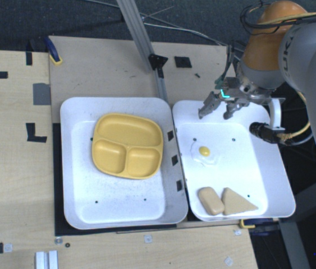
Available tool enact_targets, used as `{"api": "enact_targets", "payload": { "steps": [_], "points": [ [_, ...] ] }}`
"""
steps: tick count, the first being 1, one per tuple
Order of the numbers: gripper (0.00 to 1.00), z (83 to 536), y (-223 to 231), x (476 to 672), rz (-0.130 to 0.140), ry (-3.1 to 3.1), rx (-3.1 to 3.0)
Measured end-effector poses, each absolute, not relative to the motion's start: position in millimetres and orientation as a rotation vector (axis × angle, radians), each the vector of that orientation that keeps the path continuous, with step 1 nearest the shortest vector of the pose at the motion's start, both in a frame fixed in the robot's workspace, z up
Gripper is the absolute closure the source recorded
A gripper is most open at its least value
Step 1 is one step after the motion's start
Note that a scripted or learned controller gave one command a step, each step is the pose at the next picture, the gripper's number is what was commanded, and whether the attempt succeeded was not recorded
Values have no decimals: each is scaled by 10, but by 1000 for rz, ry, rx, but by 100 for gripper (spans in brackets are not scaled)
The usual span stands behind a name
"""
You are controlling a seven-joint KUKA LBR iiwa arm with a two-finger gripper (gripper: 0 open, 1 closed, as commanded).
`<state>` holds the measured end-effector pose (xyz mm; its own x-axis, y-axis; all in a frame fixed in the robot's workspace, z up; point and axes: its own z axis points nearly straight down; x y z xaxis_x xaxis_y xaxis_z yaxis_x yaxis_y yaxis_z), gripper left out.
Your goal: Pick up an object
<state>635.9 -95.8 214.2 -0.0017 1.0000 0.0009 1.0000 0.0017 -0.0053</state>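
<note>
Over the right bin's [270,172] far edge you see the gripper [218,110], fingers spread wide w/ nothing between. Fried egg [204,152] lies mid-bin; bread roll [210,200] & wedge [237,201] touch near front. Yellow tray [128,145] sits in left bin [73,167].

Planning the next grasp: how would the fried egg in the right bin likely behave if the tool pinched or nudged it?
The fried egg lies very flat, so fingers would likely struggle to get under it. It looks like a small toy, probably light, and might slide on the smooth right bin rather than roll. The tool hangs open above the bin's far edge.
</note>
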Motion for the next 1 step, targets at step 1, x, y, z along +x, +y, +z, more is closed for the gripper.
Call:
{"api": "enact_targets", "payload": {
  "steps": [1],
  "points": [
    [0,2159,-957,6368,1,-2223,-2218]
  ]
}}
